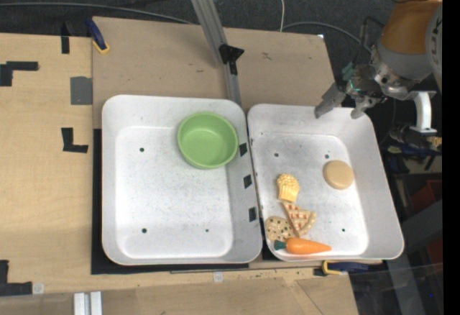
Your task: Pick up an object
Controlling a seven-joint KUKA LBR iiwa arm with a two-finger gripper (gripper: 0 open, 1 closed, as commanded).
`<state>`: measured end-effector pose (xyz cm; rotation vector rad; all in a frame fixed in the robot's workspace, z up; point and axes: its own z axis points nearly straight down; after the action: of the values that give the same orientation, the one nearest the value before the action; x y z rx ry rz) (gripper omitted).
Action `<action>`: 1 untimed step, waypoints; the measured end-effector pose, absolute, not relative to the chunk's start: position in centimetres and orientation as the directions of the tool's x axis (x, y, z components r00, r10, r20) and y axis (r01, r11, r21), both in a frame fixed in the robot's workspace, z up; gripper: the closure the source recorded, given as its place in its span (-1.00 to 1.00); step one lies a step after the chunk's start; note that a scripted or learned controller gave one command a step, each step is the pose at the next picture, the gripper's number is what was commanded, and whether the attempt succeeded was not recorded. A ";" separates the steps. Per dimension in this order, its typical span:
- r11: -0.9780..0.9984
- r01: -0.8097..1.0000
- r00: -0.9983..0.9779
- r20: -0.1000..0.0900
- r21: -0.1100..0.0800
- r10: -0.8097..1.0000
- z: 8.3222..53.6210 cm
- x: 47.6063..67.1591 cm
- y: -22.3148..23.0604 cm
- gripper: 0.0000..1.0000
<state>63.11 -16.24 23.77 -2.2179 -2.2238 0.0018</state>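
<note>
— Where does the grey arm's two-finger gripper [338, 107] stand?

— Above the far right corner of the right-hand shallow white bin [359, 135], its two fingers [325, 104] spread apart with nothing between them.

— And what is there to pick?

— Five small pieces lie in that bin. One round tan bun-like disc [338, 174] sits nearest, toward the camera from the fingers and well apart from them. Left of it lies one pale yellow toy corn cob [287, 187]. Below that come one tan wedge like a pizza slice [299, 220], one round brown biscuit [276, 226] and one orange toy carrot [308, 247], clustered by the near rim.

— Which way does the carrot run?

— Its long axis lies left to right along the near wall, tip pointing right. The disc has no long axis and stands alone, so I judge it the easiest reach.

— And the other bin?

— The left-hand white bin [129, 184] holds one green plastic bowl [207, 139], upright in its far right part, well away from the gripper.

— So the coming move?

— Likely a short travel toward the camera and down, nothing being lifted yet.
</note>
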 end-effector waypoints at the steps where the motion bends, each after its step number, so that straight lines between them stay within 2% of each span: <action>1: 0.003 1.000 -0.003 -0.001 -0.002 1.000 23.8 63.1 -16.2 -1.00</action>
<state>63.11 -16.23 23.77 -2.2180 -2.2239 0.0023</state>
